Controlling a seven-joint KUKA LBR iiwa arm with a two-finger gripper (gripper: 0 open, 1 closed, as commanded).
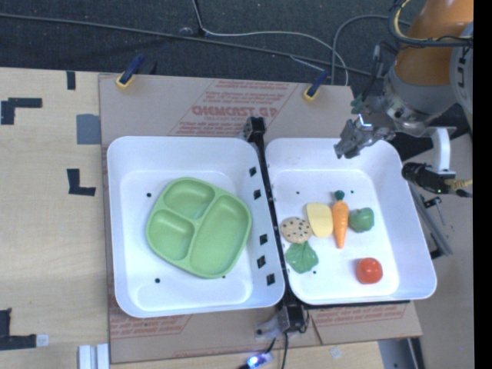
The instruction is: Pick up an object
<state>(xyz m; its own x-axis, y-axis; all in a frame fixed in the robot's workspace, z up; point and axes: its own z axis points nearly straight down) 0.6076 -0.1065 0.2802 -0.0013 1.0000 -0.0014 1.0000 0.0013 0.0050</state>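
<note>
Toy food waits in the right bin (384, 167); nothing is lifted.
The green tray (200, 227) lies in the left bin (131, 167). The carrot (339, 220) sits mid-right bin; the tool (347, 146), its opening impossible to tell, hangs above that bin's far edge.

Small toy foods clustered in right bin (384, 160): cookie (294, 228), carrot (339, 220), tomato (370, 270), leafy greens (302, 257).

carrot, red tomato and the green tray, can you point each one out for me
carrot (339, 223), camera view, on the middle of its orange body
red tomato (370, 270), camera view, on the centre of its round top
green tray (201, 227), camera view, on the ridge between its compartments
</note>
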